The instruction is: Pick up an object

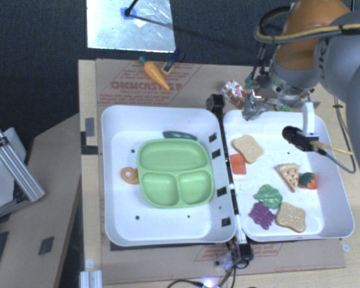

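Hand [254,108] sits at the right bin's [342,206] upper-left corner; I cannot tell its state. Nearest is the bread slice [247,148], just below it, lying long-axis diagonally.

Glossy white plastic bins [117,161], a smooth green plastic tray [174,171], a crinkled shiny foil sheet [129,17].
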{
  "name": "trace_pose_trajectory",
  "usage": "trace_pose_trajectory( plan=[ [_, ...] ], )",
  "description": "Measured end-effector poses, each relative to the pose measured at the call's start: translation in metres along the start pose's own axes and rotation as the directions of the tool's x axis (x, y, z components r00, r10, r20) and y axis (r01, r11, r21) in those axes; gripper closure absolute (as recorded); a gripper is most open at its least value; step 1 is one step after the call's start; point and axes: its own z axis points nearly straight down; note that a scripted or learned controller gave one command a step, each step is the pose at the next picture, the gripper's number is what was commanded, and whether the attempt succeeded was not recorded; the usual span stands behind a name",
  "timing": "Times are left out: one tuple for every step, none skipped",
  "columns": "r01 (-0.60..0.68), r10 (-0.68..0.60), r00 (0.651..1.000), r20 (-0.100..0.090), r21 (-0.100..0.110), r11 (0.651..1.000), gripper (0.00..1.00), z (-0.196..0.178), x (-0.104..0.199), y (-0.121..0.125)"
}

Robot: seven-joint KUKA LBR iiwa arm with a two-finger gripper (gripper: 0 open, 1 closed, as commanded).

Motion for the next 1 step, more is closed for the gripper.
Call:
trace_pose_trajectory(
  plan=[
    [-0.005, 0.005, 1.0, 0.0, 0.002, 1.0, 1.0, -0.0082, -0.0028, -0.0125]
  ],
)
